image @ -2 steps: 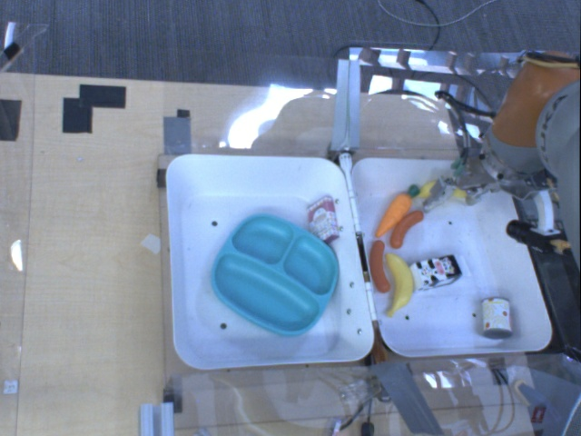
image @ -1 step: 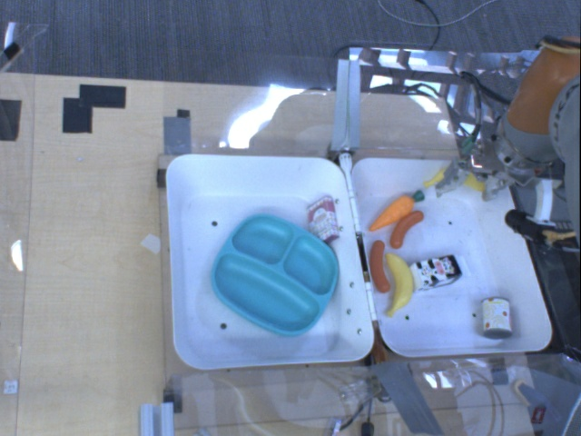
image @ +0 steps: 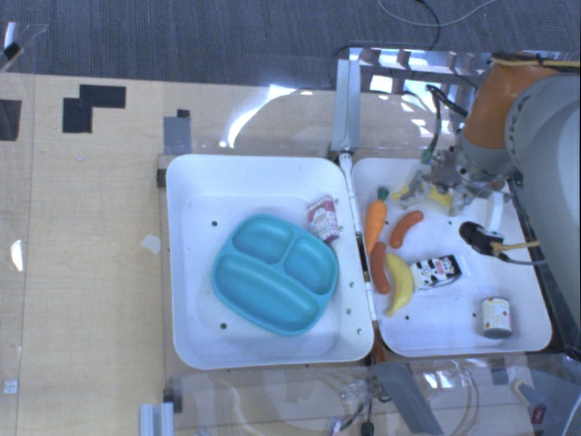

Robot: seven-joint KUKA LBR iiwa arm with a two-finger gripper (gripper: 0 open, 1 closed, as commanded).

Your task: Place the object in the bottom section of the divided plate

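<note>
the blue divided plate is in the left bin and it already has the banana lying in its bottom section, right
Not quite. The blue divided plate is in the left bin, but the banana is not on it. In the camera view the banana lies in the right bin, beside a sausage.

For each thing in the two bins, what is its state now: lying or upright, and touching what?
divided plate: flat in left bin, holds nothing
red packet: beside plate's upper right rim
carrot: lying along right bin's left wall
upper sausage: lying, apart from carrot
lower sausage: lying, against banana
banana: lying, beside the carton
black-and-white carton: on its side
small can: upright, alone
gripper: low over right bin's far end
</note>
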